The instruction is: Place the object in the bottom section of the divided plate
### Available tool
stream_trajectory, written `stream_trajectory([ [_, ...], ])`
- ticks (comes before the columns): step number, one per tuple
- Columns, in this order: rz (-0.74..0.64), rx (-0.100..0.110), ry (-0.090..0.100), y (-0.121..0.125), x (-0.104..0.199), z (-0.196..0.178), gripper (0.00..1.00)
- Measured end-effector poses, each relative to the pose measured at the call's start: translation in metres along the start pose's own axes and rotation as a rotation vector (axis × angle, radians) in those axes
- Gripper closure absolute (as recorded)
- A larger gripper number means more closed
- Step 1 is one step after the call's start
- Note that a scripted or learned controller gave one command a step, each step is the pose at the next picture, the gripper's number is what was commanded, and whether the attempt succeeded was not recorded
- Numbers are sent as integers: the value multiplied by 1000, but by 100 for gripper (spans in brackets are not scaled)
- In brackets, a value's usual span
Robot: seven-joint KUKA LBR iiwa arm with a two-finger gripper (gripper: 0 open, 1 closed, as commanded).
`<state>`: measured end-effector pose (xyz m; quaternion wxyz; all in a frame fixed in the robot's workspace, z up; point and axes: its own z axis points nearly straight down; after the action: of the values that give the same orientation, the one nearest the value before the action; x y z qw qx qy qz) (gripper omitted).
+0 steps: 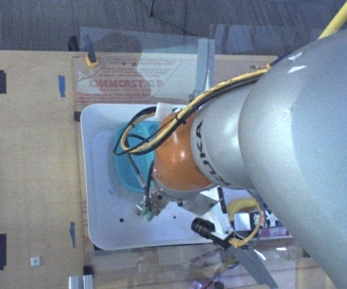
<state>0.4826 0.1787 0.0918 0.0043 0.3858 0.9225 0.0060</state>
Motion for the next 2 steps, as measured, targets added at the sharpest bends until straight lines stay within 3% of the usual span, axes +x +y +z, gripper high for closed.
stream_trajectory([
  [1,61,3,3,1,0,1,100],
  [2,-158,3,3,66,-119,3,100],
])
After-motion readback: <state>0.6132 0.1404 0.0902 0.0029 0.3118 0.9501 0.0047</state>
